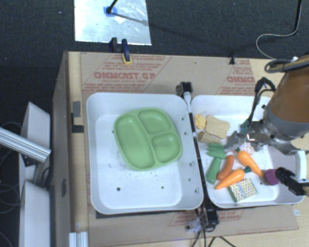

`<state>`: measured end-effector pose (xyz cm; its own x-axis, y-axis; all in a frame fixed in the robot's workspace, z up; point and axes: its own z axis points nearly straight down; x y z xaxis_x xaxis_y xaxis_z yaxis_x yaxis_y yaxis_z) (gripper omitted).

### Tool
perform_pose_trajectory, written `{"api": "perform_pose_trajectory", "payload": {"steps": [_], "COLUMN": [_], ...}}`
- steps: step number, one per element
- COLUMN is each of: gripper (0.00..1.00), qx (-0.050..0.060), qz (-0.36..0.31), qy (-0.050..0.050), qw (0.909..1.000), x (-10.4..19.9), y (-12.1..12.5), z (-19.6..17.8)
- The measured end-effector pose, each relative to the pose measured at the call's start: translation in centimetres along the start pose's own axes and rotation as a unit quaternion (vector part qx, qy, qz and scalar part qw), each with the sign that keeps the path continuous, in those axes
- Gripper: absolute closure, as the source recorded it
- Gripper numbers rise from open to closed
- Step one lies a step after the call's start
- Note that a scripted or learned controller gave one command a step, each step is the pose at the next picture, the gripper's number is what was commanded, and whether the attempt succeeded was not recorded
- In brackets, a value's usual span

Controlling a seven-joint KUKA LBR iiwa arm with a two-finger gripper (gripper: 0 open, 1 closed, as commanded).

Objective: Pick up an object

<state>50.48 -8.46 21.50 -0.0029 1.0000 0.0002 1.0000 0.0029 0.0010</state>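
Several small toy foods are lying heaped in the right bin [298,202]: two orange carrots [230,179], green bean-like pieces [214,163], tan bread-like slabs [214,128], a speckled block [242,190] and a purple piece [271,176]. A green divided plate [148,138] is sitting alone in the left bin [105,189].

The gripper [245,137] is hanging over the upper middle of the right bin, just above the carrots and beside the bread slabs; whether it is released or clenched I cannot tell, since the arm's wrist is hiding its tip, and nothing is showing as grasped.

All of these things are looking like light, stiff plastic, smooth enough to slip. The carrots are tapering, so I am judging a hold across the thick middle, squarely over the long axis, to be safest; a grip near the narrow tip is likely to squirt out. The lower carrot is touching the speckled block and lying just beside the beans, so neighbours may be getting nudged. The speckled block, flat-sided and lying near the bin's front edge, is looking like the easier pick.
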Motion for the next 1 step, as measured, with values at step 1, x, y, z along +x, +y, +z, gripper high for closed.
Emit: {"api": "perform_pose_trajectory", "payload": {"steps": [1], "gripper": [0.00], "qx": [-0.008], "qz": [0.001], "qy": [0.000], "qw": [1.0000], "x": [-3.33], "y": [5.39], "z": [11.61]}}
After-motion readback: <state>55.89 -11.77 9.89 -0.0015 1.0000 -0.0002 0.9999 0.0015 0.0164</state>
